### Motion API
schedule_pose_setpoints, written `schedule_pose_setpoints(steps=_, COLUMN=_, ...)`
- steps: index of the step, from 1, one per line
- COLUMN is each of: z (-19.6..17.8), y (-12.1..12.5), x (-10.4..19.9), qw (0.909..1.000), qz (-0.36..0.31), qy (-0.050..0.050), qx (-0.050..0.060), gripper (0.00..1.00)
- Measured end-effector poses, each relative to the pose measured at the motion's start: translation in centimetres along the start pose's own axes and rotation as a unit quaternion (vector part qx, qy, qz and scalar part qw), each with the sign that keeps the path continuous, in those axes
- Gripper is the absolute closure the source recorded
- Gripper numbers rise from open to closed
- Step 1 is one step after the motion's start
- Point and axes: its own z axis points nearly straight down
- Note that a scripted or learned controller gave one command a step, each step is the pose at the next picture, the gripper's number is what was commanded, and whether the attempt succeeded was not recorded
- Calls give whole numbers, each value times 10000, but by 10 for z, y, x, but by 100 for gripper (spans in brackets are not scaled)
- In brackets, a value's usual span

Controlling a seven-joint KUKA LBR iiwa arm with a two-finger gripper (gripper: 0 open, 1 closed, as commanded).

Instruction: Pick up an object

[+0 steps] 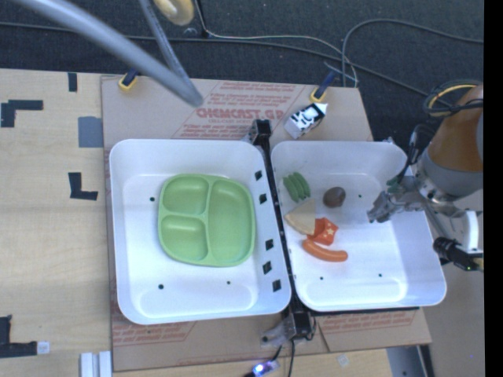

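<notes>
The right bin (409,277) holds several small food toys. A green ridged piece (297,185) lies near its left wall. A brown round piece (334,197) sits near the middle. Below them lie a tan wedge (299,219), a red piece (324,230) and an orange-red sausage shape (325,252). My gripper (383,209) hangs over the bin's right side, about 60 pixels right of the brown piece, with nothing seen between its parts. The arm comes in from the right, its orange band (460,144) above the wrist.
The left bin (130,281) holds a green divided plate (207,218). A black divider (271,210) with clips runs between the bins. Cables trail behind the bench, and a small black-and-white item (305,117) sits on the cardboard behind the right bin.
</notes>
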Motion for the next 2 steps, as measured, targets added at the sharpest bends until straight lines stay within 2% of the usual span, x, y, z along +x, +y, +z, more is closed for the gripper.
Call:
schedule_pose_setpoints(steps=1, z=-60, y=8, x=-1, qw=10000, qz=-5, qy=-6, qx=-8, gripper=100)
schedule_pose_setpoints(steps=2, z=-109, y=1, x=2, qw=10000, qz=-5, qy=-4, qx=-8, gripper=100)
